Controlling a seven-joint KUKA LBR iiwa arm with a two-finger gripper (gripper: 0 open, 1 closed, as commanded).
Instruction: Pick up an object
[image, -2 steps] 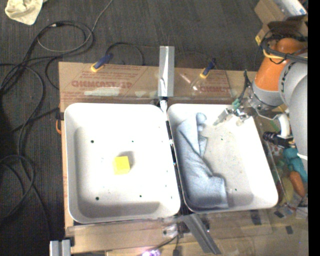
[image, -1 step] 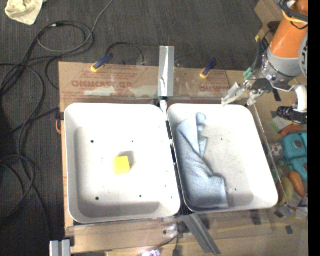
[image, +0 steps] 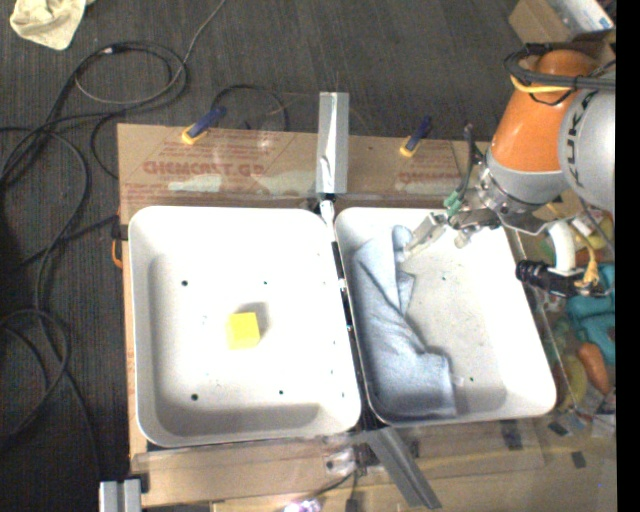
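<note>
Arm enters from the right, orange band above the wrist. Claw (image: 432, 232) sits over the upper part of the right bin (image: 500, 330), at the top end of a pale blue cloth (image: 395, 340). Whether the claw is parted or closed cannot be determined. The cloth lies crumpled along that bin's left wall, reaching its near edge. A yellow cube (image: 244, 329) rests alone near the middle of the left bin (image: 180, 250).
</note>
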